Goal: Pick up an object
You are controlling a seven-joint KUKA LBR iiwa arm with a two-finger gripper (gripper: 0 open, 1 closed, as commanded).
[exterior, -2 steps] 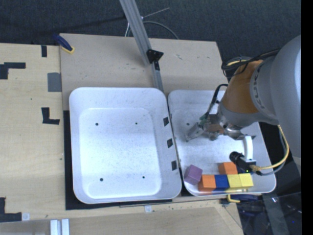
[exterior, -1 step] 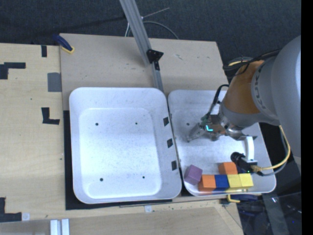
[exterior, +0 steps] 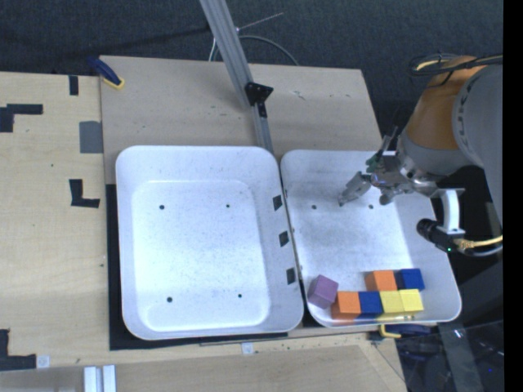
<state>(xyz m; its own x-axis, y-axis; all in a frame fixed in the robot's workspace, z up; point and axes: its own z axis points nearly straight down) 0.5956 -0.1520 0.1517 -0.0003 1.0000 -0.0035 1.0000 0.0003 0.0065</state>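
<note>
Gripper [exterior: 364,190] hangs over the right bin's [exterior: 343,243] upper part, fingers apart and holding nothing. Coloured blocks [exterior: 384,294] and a purple block [exterior: 324,290] lie along its lower edge.

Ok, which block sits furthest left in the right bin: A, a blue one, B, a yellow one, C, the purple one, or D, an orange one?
C: the purple block lies by the right bin's near left corner, left of the orange block that starts the row.
</note>
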